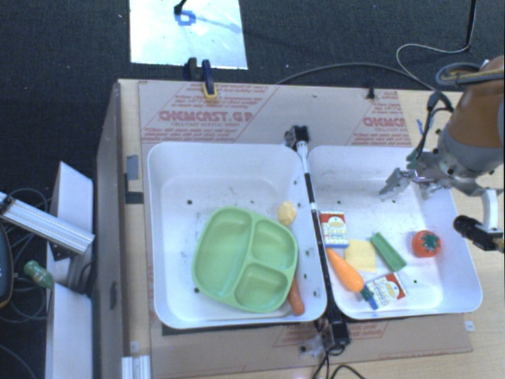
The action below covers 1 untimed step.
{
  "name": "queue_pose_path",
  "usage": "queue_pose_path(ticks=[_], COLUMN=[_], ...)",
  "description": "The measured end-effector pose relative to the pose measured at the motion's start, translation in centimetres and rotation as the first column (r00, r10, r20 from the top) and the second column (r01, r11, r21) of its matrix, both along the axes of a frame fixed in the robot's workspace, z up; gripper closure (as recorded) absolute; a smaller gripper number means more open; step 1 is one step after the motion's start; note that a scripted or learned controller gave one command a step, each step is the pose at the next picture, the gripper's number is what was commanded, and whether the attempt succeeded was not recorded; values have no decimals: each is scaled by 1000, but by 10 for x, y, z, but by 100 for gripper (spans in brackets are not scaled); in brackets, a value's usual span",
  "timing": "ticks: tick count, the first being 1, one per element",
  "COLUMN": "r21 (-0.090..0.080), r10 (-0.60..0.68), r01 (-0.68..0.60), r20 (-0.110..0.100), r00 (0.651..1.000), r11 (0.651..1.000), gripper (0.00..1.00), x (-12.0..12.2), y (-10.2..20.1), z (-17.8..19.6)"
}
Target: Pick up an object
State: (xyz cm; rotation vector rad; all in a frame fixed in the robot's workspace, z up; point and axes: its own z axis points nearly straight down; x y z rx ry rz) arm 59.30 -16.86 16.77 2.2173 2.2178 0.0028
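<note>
While the arm (480, 117) reaches in from the right, its hand (417, 178) hangs over the far right part of the right bin (465, 290), with nothing visibly between its fingers; whether they are spread or closed I cannot tell. Nearest to it in that bin lies a red tomato (426, 243), toward the right wall. Left of the tomato sits a green block (387, 251), tilted, touching a pale yellow slice (360, 254). A small carton (334, 229) lies just beside the divider, and below it an orange carrot (345, 269) points toward a second small packet (385, 289) near the front wall. Across the divider, the left bin (170, 212) holds a green sectioned plate (245, 259), a small yellow piece (287, 212) at its upper right edge, and an orange sausage-shaped item (296, 298) by its lower right edge. Both bins rest on the surface (237, 113).
</note>
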Motion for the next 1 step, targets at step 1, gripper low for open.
queue_pose_path(ticks=[1], r21=[3], r10=[1], r01=[-1], r20=[-5], r00=[1000], r11=[1000], gripper=[0], x=[-28], y=[5], z=[-84])
